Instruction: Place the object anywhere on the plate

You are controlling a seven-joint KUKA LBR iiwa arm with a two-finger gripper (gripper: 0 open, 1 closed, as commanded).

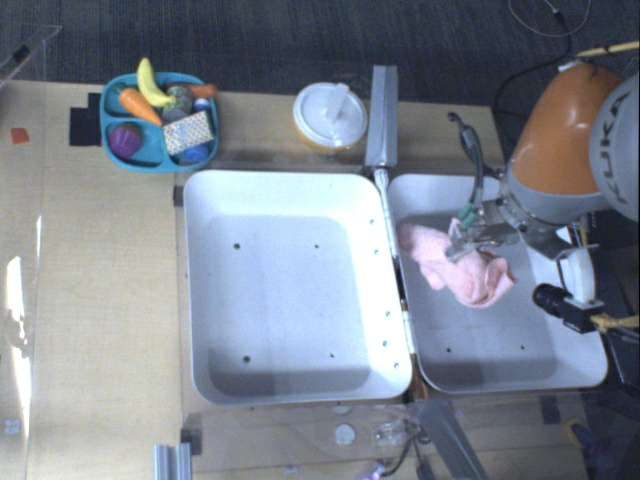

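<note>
we see the crumpled pink fabric cloth [457, 268] lying in the shallow white right-hand bin [500, 368], near that bin's upper left corner. the two-finger metal gripper [467, 240] sits on the cloth's upper right part; we cannot tell its state. the cloth's long axis runs upper left to lower right under the gripper.

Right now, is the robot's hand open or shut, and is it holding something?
Hand: it is down at the pink cloth in the right bin; open or shut cannot be told, and no hold shows.
</note>
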